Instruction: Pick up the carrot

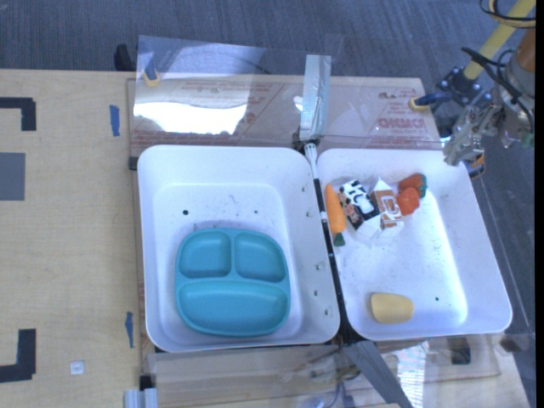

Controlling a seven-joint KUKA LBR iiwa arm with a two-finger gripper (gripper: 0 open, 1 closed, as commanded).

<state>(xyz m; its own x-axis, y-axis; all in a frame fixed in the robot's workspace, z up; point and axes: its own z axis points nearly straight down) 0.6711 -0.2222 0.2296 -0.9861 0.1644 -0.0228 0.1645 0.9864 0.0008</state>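
The gripper point(469, 149) is at the upper right of the camera view, at about 2 o'clock from the centre of the picture. It hangs over the far right corner of the right bin point(476, 253), just at the rim, and there is nothing between its fingers. If the fingers are wide or narrow I cannot tell, because they are small and mixed with cables and metal parts of the wrist.

From the gripper, at about 8 o'clock and near to it, lies a red-orange toy point(410, 193), maybe a tomato or a pepper. Just beside it, at its 8 o'clock, is a small brown and white box point(388, 208), touching or almost touching it. Further to 9 o'clock is a black and white toy point(359, 201), with a pattern like a cow.

The carrot point(335, 210) lies at the left wall of the right bin, at 9 o'clock from the black and white toy and just beside it. It is long and orange, its length goes from 12 to 6 o'clock along the wall, and the green end is at 6 o'clock. It is well apart from the gripper.

At 5 o'clock from the carrot, near the front wall of the same bin, is a yellow piece point(391, 307), alone.

The left bin point(161, 185) touches the right bin. In its front part, at 6 o'clock, lies a teal divided plate point(231, 283) with three compartments.
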